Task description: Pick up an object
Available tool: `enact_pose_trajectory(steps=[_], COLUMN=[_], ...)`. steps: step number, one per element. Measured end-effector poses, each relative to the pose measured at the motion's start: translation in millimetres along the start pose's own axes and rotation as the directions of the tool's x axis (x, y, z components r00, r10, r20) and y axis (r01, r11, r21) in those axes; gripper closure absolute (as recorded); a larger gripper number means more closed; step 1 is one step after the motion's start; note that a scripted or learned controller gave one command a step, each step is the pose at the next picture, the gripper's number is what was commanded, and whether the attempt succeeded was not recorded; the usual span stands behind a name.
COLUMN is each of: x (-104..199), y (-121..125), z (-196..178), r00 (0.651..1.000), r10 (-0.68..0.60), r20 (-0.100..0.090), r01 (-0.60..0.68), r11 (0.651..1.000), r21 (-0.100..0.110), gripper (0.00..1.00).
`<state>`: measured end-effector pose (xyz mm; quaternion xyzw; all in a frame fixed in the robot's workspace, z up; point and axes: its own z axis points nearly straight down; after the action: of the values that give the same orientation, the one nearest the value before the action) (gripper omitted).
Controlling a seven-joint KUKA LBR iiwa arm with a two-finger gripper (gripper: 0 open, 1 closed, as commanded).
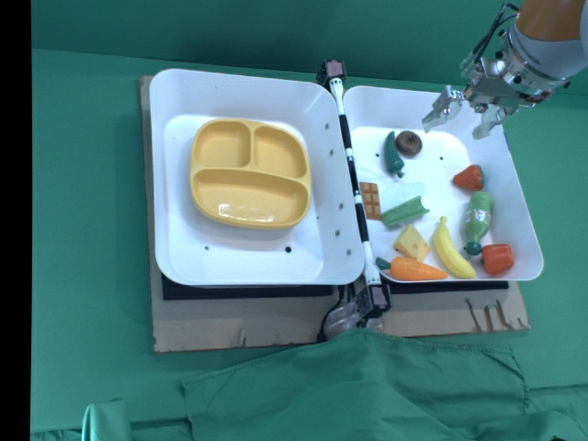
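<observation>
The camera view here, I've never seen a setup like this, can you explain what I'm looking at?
One fixed camera looks down at a slant on a bench draped in green cloth. At upper right a robot arm, grey with an orange band, reaches in; its tool, fingers spread apart, hovers over the far edge of the right bin and holds nothing. The left bin carries a yellow divided tray. The right bin holds toy food: a banana, carrot, cheese wedge, green bottle, waffle and other small pieces.

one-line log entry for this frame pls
phase: approach | gripper: open, nothing held, above right bin far edge | nearest: brown ball | yellow tray: left bin
</observation>
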<state>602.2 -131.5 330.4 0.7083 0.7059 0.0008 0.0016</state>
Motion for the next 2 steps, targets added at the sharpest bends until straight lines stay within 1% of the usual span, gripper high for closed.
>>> enact_pose_trajectory(steps=[1,2], x=[-48.9,-47.4], y=[73.3,73.2], z=[54.7,36.2], r00=[1.000,1.000], r10=[0.002,0.002], r20=[0.005,0.007], r01=[-0.002,-0.002], r11=[1.000,1.000], r21=[-0.001,-0.010], gripper=[0.00,1.00])
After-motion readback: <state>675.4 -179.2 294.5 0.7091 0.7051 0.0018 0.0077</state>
